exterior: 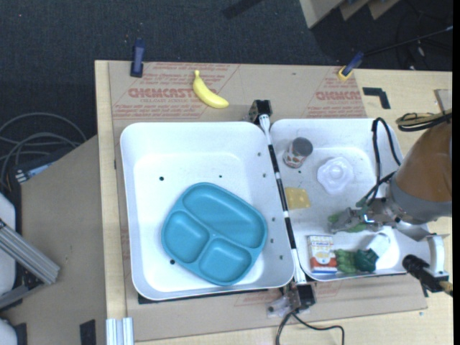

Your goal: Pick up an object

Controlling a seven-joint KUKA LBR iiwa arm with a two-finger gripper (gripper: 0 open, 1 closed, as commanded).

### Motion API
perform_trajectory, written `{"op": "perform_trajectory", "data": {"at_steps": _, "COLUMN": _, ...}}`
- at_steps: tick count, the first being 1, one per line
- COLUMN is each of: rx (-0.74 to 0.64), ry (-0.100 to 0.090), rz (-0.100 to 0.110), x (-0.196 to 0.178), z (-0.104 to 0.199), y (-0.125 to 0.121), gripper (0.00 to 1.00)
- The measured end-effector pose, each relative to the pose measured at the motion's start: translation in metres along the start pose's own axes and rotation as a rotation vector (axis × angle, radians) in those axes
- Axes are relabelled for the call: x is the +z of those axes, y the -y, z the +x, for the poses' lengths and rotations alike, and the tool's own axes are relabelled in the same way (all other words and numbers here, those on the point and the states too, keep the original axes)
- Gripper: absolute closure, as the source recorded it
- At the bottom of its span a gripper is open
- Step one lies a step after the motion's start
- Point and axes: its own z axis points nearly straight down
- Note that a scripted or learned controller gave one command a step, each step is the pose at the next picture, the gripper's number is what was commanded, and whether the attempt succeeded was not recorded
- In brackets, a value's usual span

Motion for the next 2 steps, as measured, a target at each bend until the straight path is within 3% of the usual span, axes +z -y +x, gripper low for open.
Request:
{"op": "perform_trajectory", "data": {"at_steps": 1, "rx": -0.002, "ry": 0.000, "rz": -0.002, "x": -0.120, "z": 0.023, "y": -0.005, "gripper": 0.00}}
{"op": "perform_trajectory", "data": {"at_steps": 2, "rx": -0.001, "ry": -0.001, "rz": -0.001, "x": 0.000, "z": 0.030, "y": -0.017, "gripper": 0.00}}
